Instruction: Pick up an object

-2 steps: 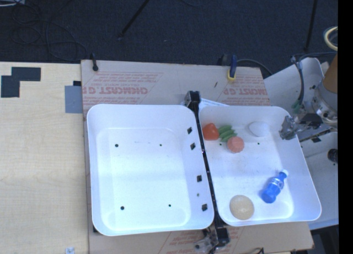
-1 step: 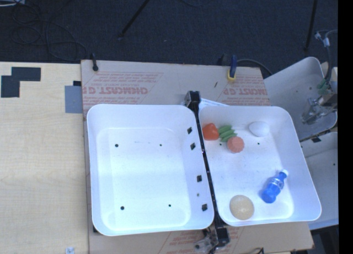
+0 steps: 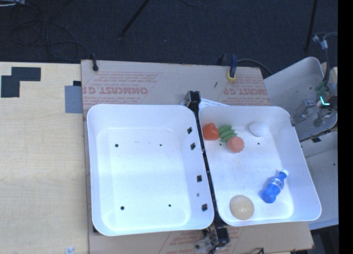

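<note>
So nothing's been grabbed yet as far as I can judge. The arm's gripper (image 3: pixel 322 104) is parked off past the right bin's far right corner, outside the rim, and it's too small and cluttered there to tell whether the pincer is open or closed, so I won't guess.

All the candidates sit in the shallow white plastic right-hand bin (image 3: pixel 306 192). Near its far left corner, close to the divider, there's a round orange-red ball-like object (image 3: pixel 210 131), a little green ridged piece (image 3: pixel 226 132) touching or just beside it, and a second reddish round object (image 3: pixel 235 144) just beside that. A pale white oval thing (image 3: pixel 258 129) lies toward the far edge. Near the right edge is a small blue plastic bottle (image 3: pixel 273 187) lying tilted, and a beige round ball (image 3: pixel 241 206) sits by the near edge.

Next move, I'd say: swing in over the bin and come down on one item. The beige ball or the bottle look easiest since they're well apart from everything else.

The shallow white left-hand bin (image 3: pixel 99 137) sits on brown cardboard (image 3: pixel 165 85) on a light wood bench (image 3: pixel 38 159); dark floor with cables (image 3: pixel 55 5) behind.
</note>
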You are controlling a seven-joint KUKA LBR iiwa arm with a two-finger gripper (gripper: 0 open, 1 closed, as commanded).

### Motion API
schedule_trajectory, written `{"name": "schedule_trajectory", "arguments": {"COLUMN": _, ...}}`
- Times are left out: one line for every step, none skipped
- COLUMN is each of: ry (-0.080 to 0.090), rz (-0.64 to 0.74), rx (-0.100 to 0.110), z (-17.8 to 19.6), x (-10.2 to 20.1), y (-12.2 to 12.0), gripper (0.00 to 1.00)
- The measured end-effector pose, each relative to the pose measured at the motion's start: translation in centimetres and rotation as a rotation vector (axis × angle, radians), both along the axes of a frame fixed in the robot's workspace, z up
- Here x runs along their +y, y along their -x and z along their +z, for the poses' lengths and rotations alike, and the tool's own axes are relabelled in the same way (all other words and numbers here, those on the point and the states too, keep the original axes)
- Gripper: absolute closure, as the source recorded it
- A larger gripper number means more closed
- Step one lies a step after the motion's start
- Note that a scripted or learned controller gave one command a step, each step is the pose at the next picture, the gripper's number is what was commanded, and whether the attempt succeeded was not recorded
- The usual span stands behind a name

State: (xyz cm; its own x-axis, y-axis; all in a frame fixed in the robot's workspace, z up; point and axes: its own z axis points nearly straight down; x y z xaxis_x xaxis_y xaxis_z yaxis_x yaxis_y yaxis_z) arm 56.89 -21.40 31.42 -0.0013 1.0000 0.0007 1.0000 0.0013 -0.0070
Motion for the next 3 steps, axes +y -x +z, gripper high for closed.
{"name": "schedule_trajectory", "arguments": {"ry": 0.002, "rz": 0.002, "rx": -0.007, "z": 7.3, "x": 2.2, "y": -0.5, "gripper": 0.00}}
{"name": "schedule_trajectory", "arguments": {"ry": -0.005, "rz": -0.001, "rx": 0.015, "z": -12.1, "x": 0.9, "y": -2.7, "gripper": 0.00}}
{"name": "schedule_trajectory", "arguments": {"ry": 0.002, "rz": 0.000, "rx": -0.008, "z": -0.7, "x": 1.5, "y": -0.7, "gripper": 0.00}}
